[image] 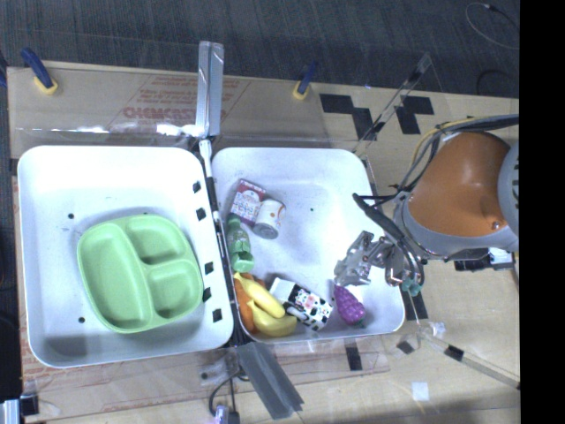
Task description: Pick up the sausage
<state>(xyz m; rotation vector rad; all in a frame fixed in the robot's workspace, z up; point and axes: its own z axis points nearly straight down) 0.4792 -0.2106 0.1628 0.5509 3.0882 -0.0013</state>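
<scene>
Since the end effector hangs well to the right of the banana, low over the white floor of the right-hand bin and with nothing seen in its grasp, the step in hand looks like the approach, with the pick itself not yet made. Whether the end effector is apart or together cannot be told from this slant.

The sausage is hard to name with certainty. The likeliest piece is the orange-brown object touching the banana's left side, wedged between it and the bin wall. On that reading, the next move calls for a long traverse leftward past the cow-patterned carton (just right of the banana). A narrow descent into that crowded corner would follow, where the wall and the banana leave little room. The purple grape bunch, further right of the banana, lies nearest the end effector and could be taken by mistake.

A red-and-white labelled can lies above the banana, its print too small to read. Red lettering on the cardboard, far up and left of the banana, is also illegible.
</scene>
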